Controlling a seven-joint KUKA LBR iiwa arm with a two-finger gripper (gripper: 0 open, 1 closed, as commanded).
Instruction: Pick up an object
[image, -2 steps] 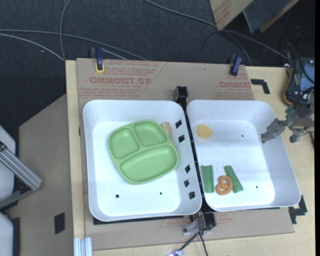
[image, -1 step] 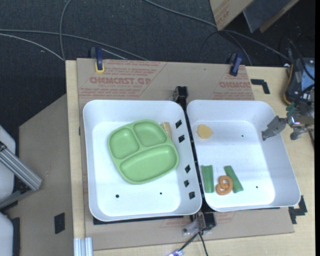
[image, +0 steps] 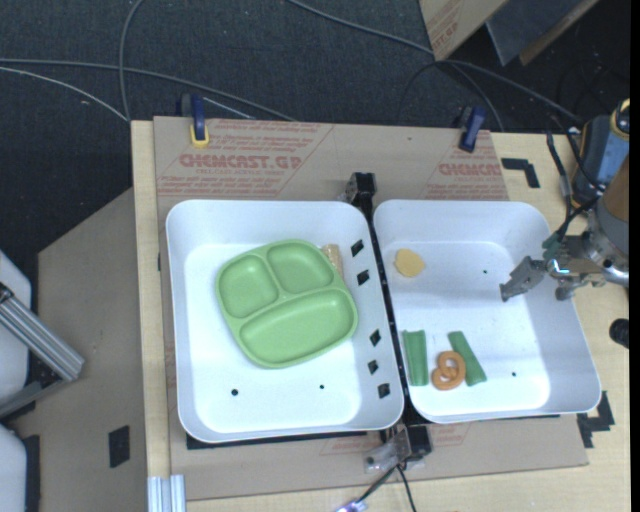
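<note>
Over by the right-hand edge of the bench the arm (image: 610, 190) leans in above the right bin (image: 520, 215), its gripper (image: 545, 278) hanging near that bin's outer wall. Two dark fingers splay apart, one (image: 518, 280) pointing toward the middle of the bin and the other (image: 572, 288) sitting close to the rim, so the pincer stands released with nothing between its tips. It looks to be above the bin floor, though I cannot tell how high.

Further into the same bin, a small yellow piece (image: 409, 263) lies near the far wall, well apart from the gripper. Toward the near side a green stick (image: 414, 357) lies just beside the divider, and a second green stick (image: 466, 357) lies at a slant next to it. An orange ring (image: 448, 370) rests between the two, touching the slanted one.

Across the divider, the left bin (image: 200, 400) carries a green plate (image: 287, 301) with three compartments, turned at an angle. A small tan thing (image: 331, 258) peeks out at the plate's far right edge; it is too small to make out.

Both bins sit on a brown board (image: 260, 150) with red lettering, pinned at the back by two blue clamps (image: 199, 118), and cables trail over the dark floor behind.
</note>
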